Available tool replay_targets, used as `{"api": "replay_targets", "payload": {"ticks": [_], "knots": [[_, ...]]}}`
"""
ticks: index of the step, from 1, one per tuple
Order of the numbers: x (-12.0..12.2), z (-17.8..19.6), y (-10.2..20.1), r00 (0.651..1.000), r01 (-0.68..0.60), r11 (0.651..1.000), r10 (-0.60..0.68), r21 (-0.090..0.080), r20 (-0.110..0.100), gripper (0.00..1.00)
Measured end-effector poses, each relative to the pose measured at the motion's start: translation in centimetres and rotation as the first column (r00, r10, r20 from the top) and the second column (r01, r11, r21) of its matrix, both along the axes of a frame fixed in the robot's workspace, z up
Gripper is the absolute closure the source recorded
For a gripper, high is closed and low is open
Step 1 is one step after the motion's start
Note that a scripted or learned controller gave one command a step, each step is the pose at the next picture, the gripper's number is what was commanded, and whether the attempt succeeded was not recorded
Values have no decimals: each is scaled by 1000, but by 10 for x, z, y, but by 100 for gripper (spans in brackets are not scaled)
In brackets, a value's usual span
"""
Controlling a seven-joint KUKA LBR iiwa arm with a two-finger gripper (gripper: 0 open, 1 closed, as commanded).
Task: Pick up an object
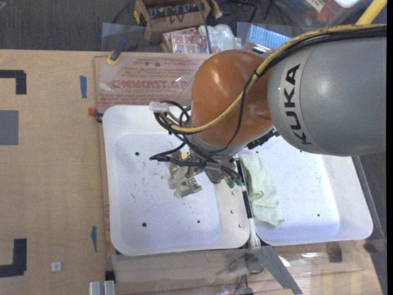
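In the camera view the gripper [186,180] hangs low over the left bin [132,226], near its right side; whether its fingers are apart or together I cannot tell. A pale green cloth [261,192] lies crumpled at the left edge of the right bin [331,220], beside the divider

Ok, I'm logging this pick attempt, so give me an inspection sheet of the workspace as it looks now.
Surface: two white bins side by side; left bin has dark specks.
Job's things: pale green cloth in right bin, near the divider.
Clutter: nothing seen.
Grippers: gripper low over the left bin; finger state unclear.
Cables: yellow and black cables loop round the wrist.
Surroundings: cardboard sheet behind the bins, boxes beyond.
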State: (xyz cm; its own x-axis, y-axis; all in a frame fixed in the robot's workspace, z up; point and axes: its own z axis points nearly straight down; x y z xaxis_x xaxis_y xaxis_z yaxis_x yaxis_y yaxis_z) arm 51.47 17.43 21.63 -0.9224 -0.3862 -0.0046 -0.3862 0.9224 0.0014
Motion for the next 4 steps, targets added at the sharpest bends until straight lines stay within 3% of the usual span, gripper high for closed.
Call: {"api": "replay_targets", "payload": {"ticks": [1,2,3,4], "knots": [[-1,-39,30,952,305,952,-305,0,-2,100],[38,-37,52,975,224,975,-224,3,3,100],[23,-40,8,1000,-18,1000,18,-1,0,100],[23,-40,8,1000,-18,1000,18,0,1,0]]}}
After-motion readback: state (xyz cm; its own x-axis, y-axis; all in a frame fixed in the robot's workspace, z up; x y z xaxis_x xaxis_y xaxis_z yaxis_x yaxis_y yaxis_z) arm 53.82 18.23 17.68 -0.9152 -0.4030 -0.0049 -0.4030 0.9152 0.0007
